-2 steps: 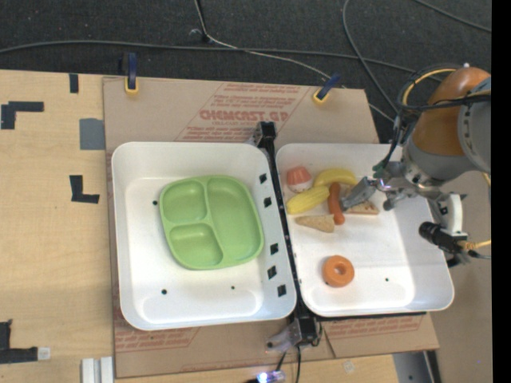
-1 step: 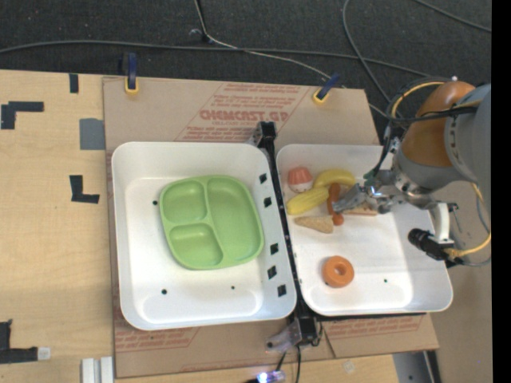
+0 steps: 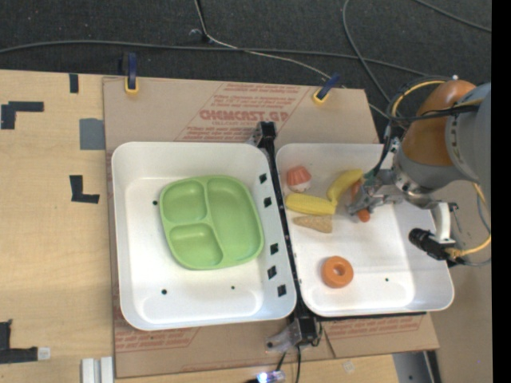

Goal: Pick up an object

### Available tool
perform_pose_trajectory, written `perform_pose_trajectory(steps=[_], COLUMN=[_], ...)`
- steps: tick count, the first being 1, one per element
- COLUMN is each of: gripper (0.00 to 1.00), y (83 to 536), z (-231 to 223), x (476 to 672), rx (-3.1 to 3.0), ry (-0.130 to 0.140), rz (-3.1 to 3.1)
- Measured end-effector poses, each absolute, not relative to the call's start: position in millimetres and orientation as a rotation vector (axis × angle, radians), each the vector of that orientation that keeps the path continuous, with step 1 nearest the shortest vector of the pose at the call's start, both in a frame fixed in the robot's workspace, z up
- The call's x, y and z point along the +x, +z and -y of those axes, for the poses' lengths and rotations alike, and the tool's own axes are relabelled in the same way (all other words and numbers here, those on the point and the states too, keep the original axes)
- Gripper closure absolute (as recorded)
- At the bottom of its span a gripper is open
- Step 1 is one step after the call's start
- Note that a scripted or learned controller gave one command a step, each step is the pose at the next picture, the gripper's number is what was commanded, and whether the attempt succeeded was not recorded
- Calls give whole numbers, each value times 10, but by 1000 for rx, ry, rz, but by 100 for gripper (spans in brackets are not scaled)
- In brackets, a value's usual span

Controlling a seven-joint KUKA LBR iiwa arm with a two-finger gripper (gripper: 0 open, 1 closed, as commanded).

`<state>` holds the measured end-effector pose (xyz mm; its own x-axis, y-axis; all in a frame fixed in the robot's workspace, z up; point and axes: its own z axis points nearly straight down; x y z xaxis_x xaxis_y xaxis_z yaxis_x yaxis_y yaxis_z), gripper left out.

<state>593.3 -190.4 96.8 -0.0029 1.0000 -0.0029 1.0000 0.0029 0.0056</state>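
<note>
My gripper (image 3: 363, 204) hangs low over the right bin (image 3: 399, 294), near its upper middle. A small orange-red piece (image 3: 364, 215) shows right under the gripper's tip. A curved yellow banana (image 3: 343, 183) lies just left of the gripper, touching or nearly touching it. Further left are a second yellow piece (image 3: 310, 205), a tan wedge (image 3: 314, 224) below it, and a red and white item (image 3: 298, 176) near the bin's top left. An orange ring (image 3: 338, 271) rests alone toward the bin's front.
A green divided plate (image 3: 211, 220) lies in the left bin (image 3: 136, 294). The divider (image 3: 275, 214) between the bins runs top to bottom. The arm's orange band (image 3: 435, 126) and a black cable fitting (image 3: 427, 242) overhang the right bin's right side.
</note>
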Motion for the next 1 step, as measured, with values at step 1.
perform_pose_trajectory(steps=[1], gripper=[100], y=[1388], z=[1897], x=[5951], rx=[2219], ry=[2], rz=[-2222])
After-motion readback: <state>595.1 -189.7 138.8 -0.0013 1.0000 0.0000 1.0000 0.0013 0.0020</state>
